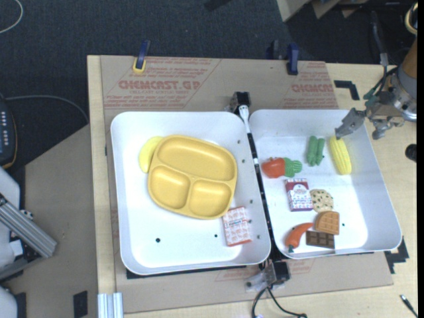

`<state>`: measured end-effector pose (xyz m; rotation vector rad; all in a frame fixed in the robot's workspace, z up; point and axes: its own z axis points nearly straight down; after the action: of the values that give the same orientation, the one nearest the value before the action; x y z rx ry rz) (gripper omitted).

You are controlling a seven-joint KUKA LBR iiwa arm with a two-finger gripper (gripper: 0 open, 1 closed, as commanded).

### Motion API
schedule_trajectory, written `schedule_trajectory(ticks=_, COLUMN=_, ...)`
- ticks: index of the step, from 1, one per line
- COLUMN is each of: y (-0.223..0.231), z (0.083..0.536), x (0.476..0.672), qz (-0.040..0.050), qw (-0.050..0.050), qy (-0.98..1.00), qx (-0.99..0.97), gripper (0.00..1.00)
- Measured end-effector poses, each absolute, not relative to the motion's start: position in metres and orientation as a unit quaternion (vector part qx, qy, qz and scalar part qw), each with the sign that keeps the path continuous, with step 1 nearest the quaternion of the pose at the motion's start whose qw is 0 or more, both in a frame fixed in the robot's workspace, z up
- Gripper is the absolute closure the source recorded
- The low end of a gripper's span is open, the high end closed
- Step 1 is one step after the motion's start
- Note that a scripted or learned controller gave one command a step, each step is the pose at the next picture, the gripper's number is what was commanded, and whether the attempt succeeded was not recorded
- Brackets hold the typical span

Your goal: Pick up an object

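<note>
Two-finger gripper hovered open and empty just above-right of the yellow plastic corn cob lying near the right white bin's back edge; best to centre over the cob before descending.

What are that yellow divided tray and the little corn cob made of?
The yellow divided tray looks like molded plastic: one even color, rounded compartments, soft sheen. The corn cob seems to be plastic toy food, uniformly bright yellow, though it is too small to be sure.
</note>
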<state>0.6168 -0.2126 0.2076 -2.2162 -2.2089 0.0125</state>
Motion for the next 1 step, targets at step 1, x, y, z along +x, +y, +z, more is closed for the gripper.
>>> schedule_trajectory(ticks=1, y=-0.2119, z=0.2171, x=0.6199, qz=-0.0001, qw=0.000, qy=-0.707, qx=-0.707, gripper=0.00)
